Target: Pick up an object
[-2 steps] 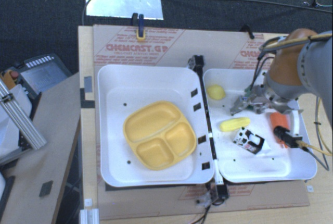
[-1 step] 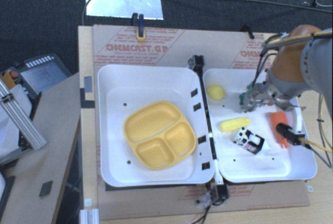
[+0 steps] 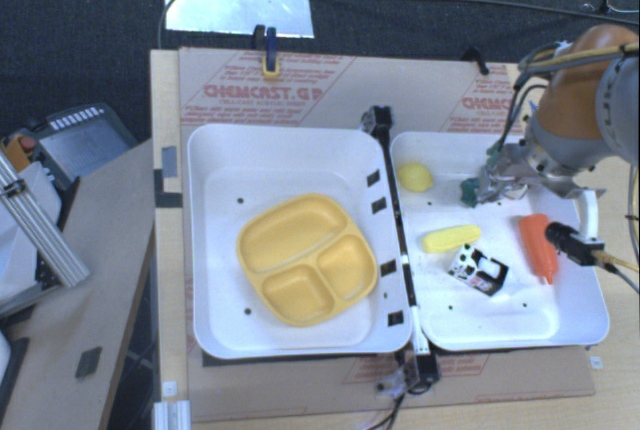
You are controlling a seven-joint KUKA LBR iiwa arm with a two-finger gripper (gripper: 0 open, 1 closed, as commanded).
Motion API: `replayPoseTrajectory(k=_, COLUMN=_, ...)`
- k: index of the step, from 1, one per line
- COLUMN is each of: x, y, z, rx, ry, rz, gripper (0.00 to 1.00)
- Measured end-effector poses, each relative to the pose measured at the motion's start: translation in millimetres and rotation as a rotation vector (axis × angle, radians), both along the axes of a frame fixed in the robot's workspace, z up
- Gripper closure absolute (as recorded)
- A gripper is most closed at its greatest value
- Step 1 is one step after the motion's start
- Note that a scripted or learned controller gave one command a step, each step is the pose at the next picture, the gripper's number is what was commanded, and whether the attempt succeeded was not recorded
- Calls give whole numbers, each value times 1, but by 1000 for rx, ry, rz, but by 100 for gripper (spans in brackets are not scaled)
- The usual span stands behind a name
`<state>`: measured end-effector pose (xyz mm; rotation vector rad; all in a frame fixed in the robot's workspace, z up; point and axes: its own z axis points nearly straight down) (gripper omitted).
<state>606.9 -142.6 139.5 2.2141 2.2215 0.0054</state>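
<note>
Item: my arm (image 3: 600, 103), one unit, entering at the frame's right.

Upper segment: rounded orange band, glossy, with a bright highlight on its top curve.

Shell below the band: smooth grey casing, curved, matte, shading to a darker grey on its underside.

Cabling: thin dark cables (image 3: 522, 93) loop down my left flank from beside the orange band toward the wrist.

Wrist: silver-grey metal block with pale angular plates and darker recesses.

My gripper (image 3: 488, 186): small metallic assembly, light grey, with a dark teal-green part at its tip. Finer detail such as screws or markings is too blurred to list.
</note>
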Motion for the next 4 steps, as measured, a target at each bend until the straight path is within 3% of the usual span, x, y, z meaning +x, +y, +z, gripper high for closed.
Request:
replayPoseTrajectory(k=2, x=-12, y=1, z=118, rx=-1, ry=-2, rz=2, gripper=100)
replayPoseTrajectory(k=4, x=7, y=91, z=96, rx=3, ry=4, rz=5, gripper=100)
